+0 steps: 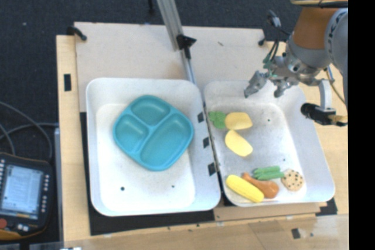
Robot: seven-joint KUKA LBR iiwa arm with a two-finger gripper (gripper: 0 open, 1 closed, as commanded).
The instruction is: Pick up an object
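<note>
Gripper: the gripper (268, 86) hangs over the far rim of the right bin (310, 143), fingers spread apart with nothing between them.
Why there: it looks poised above the bin before choosing a target; no pick is under way yet.
Targets: all the food toys lie in the right bin, nearer the camera than the gripper.
Nearest pieces: two pale yellow pieces (238, 121) (238, 143) lie close together by the bin's left wall, a green piece (217, 119) touching the upper one.
Front cluster: a banana (244, 188), a carrot (263, 186), a green sprig (267, 173) and a cookie (292, 180) crowd the near edge, some overlapping.
Left bin: the left bin (99, 184) holds a blue divided plate (153, 132).
Obstacles: a metal post (170, 14) slants down between the bins; the crowding in front would likely make a clean grasp harder there.
</note>
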